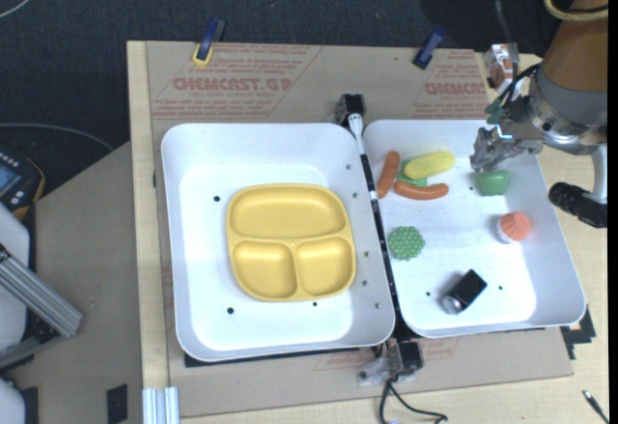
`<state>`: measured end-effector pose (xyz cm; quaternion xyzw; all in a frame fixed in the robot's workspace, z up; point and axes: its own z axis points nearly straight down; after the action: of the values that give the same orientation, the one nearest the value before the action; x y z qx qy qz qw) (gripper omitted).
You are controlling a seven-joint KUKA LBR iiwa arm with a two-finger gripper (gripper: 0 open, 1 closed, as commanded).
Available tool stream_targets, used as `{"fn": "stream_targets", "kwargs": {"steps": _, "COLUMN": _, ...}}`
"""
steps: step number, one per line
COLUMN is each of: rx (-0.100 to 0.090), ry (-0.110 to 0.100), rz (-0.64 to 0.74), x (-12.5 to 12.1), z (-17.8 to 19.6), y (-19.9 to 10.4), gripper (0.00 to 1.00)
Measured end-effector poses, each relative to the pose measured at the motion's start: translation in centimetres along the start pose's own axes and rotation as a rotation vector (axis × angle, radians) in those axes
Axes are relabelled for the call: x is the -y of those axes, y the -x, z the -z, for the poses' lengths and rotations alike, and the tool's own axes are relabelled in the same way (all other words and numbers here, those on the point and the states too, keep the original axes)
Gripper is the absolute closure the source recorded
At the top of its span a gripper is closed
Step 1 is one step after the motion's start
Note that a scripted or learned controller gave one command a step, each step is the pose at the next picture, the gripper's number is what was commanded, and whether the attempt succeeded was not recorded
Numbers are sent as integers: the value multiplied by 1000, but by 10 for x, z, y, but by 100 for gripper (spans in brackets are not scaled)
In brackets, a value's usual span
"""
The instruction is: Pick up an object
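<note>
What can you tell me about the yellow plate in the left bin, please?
The yellow plate is a rounded-rectangle tray that looks like moulded plastic, split into three compartments: one wide one along the far side and two smaller ones nearer the camera. It lies flat and upright near the middle of the left bin, slightly turned. Its compartments hold nothing, and only the bin floor touches it.

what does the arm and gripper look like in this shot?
Grey arm with an orange-tan band above the wrist and a yellow ring at the top. Small metallic gripper with dark cables looping beside it, plus a black cylindrical part lower right.
</note>
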<state>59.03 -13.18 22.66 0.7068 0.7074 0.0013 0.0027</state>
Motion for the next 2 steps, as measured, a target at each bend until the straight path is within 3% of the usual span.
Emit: {"fn": "stream_targets", "kwargs": {"steps": 2, "rx": -5, "ry": -10, "rz": 4, "x": 59, "z": -13, "y": -91, "gripper": 100}}
